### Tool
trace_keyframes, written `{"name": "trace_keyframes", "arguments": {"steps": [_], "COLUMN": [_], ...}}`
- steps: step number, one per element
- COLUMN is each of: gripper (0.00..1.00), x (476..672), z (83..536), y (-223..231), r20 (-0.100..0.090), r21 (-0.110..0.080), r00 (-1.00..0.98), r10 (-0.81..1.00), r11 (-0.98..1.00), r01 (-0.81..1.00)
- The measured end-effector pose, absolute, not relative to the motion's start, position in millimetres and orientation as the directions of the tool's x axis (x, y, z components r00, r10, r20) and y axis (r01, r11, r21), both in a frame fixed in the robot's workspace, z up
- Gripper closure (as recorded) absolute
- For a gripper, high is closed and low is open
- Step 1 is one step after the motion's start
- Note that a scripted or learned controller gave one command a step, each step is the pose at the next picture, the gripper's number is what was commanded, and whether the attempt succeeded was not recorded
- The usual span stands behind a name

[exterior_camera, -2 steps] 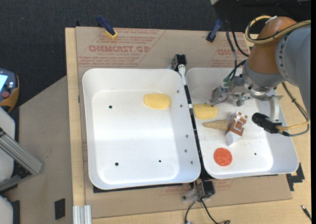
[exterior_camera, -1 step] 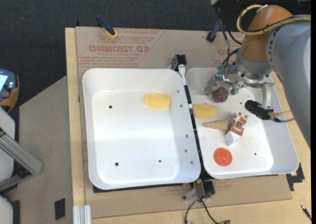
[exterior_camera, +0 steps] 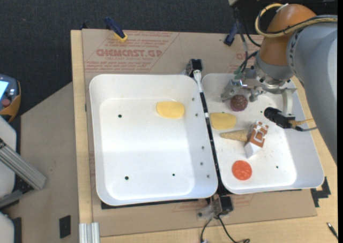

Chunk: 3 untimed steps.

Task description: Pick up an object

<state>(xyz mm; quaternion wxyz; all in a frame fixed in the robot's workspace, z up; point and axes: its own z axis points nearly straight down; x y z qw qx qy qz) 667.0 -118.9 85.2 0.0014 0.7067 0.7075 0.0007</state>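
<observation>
Nearest the camera in the shallow white right bin [exterior_camera: 281, 156] lies a flat red-orange disc [exterior_camera: 241, 170], well to the near side of the small dark brown ball [exterior_camera: 239, 103], which is the reference for every place here. Between disc and ball come three things. An orange-and-white boxy toy [exterior_camera: 258, 135] lies to the ball's near right, a tan cone-shaped piece [exterior_camera: 234, 135] straight on its near side, and a pale yellow oval lump [exterior_camera: 222, 121] just to its near left. A second yellow oval lump [exterior_camera: 170, 109] sits well to the ball's left, in the shallow white left bin [exterior_camera: 144, 156]. The hand [exterior_camera: 239, 93] hangs right over the ball's far side, close to it or touching. Whether it is released or clenched I cannot tell, and the ball looks to rest on the bin floor. By my judgement the hand is placed at a likely target, with grasp and lift not yet done. Beyond the ball runs the cardboard-covered worktop [exterior_camera: 134, 49].
</observation>
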Motion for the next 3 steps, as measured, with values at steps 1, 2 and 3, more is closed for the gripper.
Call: {"name": "trace_keyframes", "arguments": {"steps": [1,2,3], "gripper": [0.0,1.0,1.0], "x": [666.8,667.7,669.2], "z": [85.4,96.4,192.3], "y": [-129.8,-129.2,-76.4], "r20": [-0.002,-0.003,0.001], "r21": [0.003,0.006,0.012], "r00": [0.0,-0.001,-0.006], "r10": [1.0,1.0,1.0], "r11": [0.0,0.001,0.006], "r01": [1.0,1.0,1.0]}}
